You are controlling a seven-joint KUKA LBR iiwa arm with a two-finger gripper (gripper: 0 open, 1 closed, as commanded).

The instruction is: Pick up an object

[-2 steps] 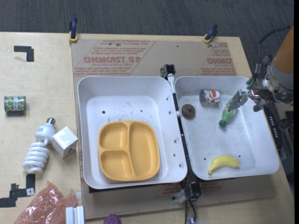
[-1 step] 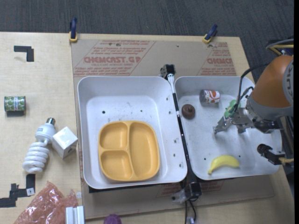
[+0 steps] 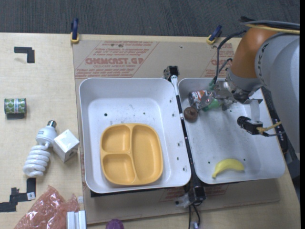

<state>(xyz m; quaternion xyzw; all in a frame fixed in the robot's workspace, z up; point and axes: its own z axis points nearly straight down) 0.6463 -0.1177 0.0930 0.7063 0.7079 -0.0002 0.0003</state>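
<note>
Well, I take the right bin (image 3: 267,168) as my landmark and work from its near edge outward. Closest to me, a yellow banana (image 3: 228,167) lies on the bin floor by the front wall, well apart from the arm. Further back, a small brown round piece (image 3: 191,113) sits against the bin's left wall. Just beyond it, at the far left corner, a crumpled packet (image 3: 202,98) (silver and red, with green beside it) lies tilted, and the gripper (image 3: 220,95) is down right next to it; I cannot tell how its jaws stand. Left of the landmark, the other bin (image 3: 90,99) carries a yellow divided plate (image 3: 131,153).
</note>
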